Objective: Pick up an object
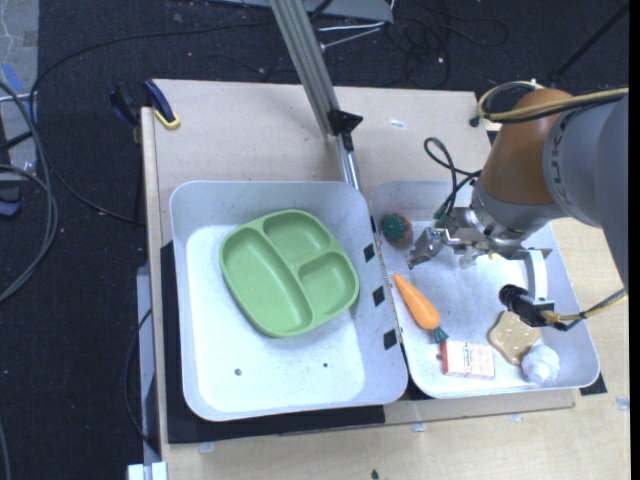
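Our gripper [428, 249] hangs open and empty over the right bin [572, 298], between the green ball [397, 228] and the carrot [417, 303]; we should centre squarely on one before closing.

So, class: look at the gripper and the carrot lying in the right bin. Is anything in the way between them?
Nothing visible lies between them. The gripper hangs over the right bin, and the carrot lies just below it in the camera view on bare bin floor. The green and red ball sits off to the other side, near the bin's left edge.
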Tool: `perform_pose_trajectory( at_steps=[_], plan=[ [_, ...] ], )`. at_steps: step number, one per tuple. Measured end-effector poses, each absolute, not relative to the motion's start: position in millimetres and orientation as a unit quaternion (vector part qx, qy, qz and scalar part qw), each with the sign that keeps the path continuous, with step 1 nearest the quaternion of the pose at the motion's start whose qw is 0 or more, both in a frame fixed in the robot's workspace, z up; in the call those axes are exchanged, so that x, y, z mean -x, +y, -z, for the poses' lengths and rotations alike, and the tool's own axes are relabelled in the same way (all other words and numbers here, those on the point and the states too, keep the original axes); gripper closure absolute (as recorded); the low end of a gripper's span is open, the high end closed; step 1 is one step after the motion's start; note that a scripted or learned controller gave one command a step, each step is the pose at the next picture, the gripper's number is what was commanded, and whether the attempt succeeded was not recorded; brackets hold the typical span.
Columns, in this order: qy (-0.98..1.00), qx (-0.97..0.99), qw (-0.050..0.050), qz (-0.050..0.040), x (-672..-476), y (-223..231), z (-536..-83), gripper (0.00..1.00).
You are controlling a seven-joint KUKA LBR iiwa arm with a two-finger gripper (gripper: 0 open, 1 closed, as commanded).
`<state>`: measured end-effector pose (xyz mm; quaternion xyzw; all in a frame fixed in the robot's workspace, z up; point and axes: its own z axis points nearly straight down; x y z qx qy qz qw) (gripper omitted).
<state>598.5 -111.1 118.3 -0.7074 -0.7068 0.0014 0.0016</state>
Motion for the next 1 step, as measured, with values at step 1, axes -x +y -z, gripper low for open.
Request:
perform_pose_trajectory(
  at_steps=[1],
  plan=[
    [-0.706, 0.708, -0.001, 0.0001, -599.9, -111.5, -131.9, 1.00]
  ],
)
